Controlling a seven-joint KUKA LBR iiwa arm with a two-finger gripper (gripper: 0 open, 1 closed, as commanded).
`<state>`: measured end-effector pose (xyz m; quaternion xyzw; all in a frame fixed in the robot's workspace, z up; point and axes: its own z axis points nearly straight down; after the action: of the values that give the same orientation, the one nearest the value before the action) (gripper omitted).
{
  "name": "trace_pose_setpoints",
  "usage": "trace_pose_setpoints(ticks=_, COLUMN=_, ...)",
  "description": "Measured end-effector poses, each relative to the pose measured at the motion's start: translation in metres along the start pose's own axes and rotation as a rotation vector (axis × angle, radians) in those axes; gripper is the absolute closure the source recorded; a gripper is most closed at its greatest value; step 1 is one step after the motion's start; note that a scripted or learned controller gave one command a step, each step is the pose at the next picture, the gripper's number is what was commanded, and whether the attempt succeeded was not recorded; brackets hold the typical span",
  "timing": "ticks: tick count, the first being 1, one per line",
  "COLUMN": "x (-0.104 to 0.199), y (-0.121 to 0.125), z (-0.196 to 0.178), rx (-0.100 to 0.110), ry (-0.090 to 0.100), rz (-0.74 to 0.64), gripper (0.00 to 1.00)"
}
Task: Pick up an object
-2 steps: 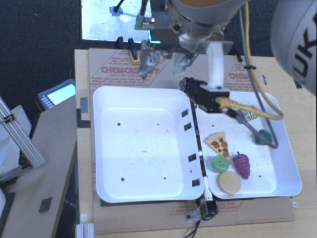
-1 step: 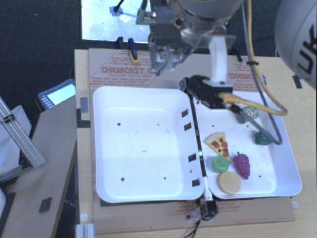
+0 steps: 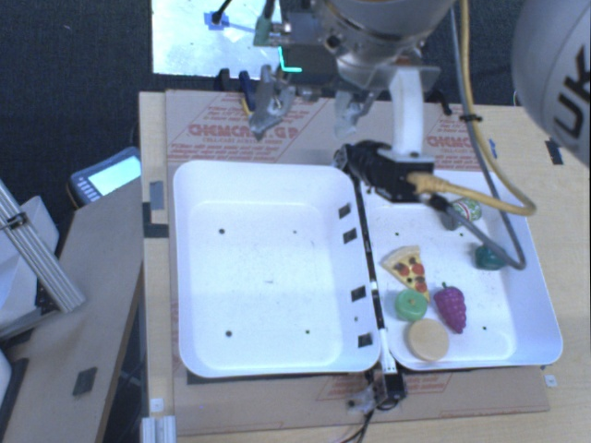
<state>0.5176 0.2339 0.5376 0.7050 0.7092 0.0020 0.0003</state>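
My gripper (image 3: 309,109) hangs high at the top of the view, over the back edge of the two bins, open with nothing between its two metal fingers (image 3: 268,109). The right bin (image 3: 531,326) holds the toys. A pizza slice (image 3: 404,266) lies near the divider. Just in front of it sit a green round piece (image 3: 412,305), a purple grape bunch (image 3: 451,306) and a tan disc (image 3: 428,340). A teal piece (image 3: 488,257) and a small green-and-white can (image 3: 464,211) lie farther back. All of them are well below and to the right of the gripper.
The left bin (image 3: 268,275) is next to the right one, with black clips along the divider (image 3: 369,275). A black fitting (image 3: 383,172) with a yellow cable (image 3: 480,201) and a grey hose hangs over the right bin's back corner. A small screen device (image 3: 106,178) sits at the left.
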Motion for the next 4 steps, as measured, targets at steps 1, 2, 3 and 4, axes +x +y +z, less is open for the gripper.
trace_pose_setpoints(ticks=1, x=0.000, y=0.000, z=-0.012, rx=-0.002, ry=0.002, rz=-0.002, gripper=1.00)
trace_pose_setpoints(ticks=2, x=0.000, y=0.000, z=-0.011, rx=-0.002, ry=0.001, rz=-0.002, gripper=0.00)
trace_pose_setpoints(ticks=3, x=0.001, y=0.000, z=-0.023, rx=-0.004, ry=0.003, rz=-0.004, gripper=1.00)
trace_pose_setpoints(ticks=4, x=0.001, y=0.000, z=-0.022, rx=-0.003, ry=0.002, rz=-0.005, gripper=0.00)
